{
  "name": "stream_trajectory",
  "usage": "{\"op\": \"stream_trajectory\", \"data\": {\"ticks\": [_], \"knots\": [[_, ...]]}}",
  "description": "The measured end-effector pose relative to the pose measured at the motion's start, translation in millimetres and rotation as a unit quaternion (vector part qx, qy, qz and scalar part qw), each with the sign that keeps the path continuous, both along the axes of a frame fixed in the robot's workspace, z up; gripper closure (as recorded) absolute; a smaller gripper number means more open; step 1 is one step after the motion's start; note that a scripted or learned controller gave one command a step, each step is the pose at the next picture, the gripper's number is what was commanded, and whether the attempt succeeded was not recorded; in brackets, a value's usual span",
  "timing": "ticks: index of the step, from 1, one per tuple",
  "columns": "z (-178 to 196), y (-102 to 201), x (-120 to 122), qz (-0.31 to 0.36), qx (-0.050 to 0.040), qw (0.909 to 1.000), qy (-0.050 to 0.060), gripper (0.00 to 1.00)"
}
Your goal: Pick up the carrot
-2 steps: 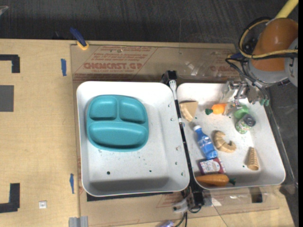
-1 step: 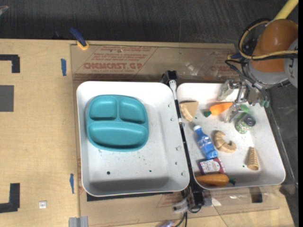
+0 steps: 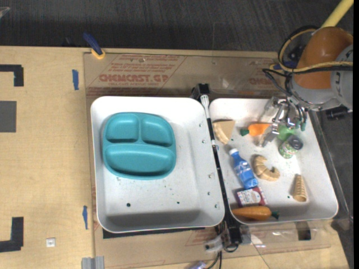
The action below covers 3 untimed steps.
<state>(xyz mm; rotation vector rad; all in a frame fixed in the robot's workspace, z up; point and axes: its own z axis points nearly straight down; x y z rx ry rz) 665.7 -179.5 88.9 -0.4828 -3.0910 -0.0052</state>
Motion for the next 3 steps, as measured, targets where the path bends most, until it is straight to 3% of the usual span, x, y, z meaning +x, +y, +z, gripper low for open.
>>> {"op": "stream_trajectory", "data": {"ticks": [1,2,3], "knots": [[-0.8,9.0,-30.2,-0.177,-0.0036,0.9842,-0.009,0.00],[-0.7,7.4,-44.7,-0.450,-0.0046,0.8931,-0.006,0.00],[12.9,7.0,-41.8,-0.448,-0.0051,0.8939,-0.012,1.00]]}}
